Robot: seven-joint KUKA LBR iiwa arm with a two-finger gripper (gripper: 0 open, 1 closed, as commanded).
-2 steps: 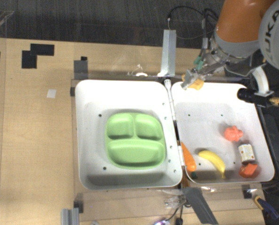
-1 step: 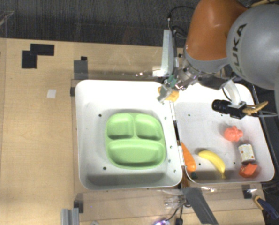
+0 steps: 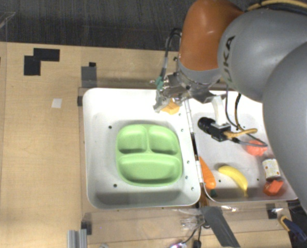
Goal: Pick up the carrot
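The carrot [image 3: 208, 175], orange and tapered, lies in the right bin against its left wall, near the front. My gripper [image 3: 168, 103] hangs well behind it, over the back right corner of the left bin by the wall between the bins. A small yellow-orange piece [image 3: 171, 107] sits between its fingers, and the gripper is shut on it. The carrot lies free, untouched by the gripper.
A green divided plate [image 3: 148, 154] fills the middle of the left bin [image 3: 99, 138]. In the right bin [image 3: 236, 194], a banana [image 3: 235, 177] lies beside the carrot. Further right are a red-orange item [image 3: 256, 149], a small can [image 3: 271, 168] and an orange item [image 3: 273, 187].
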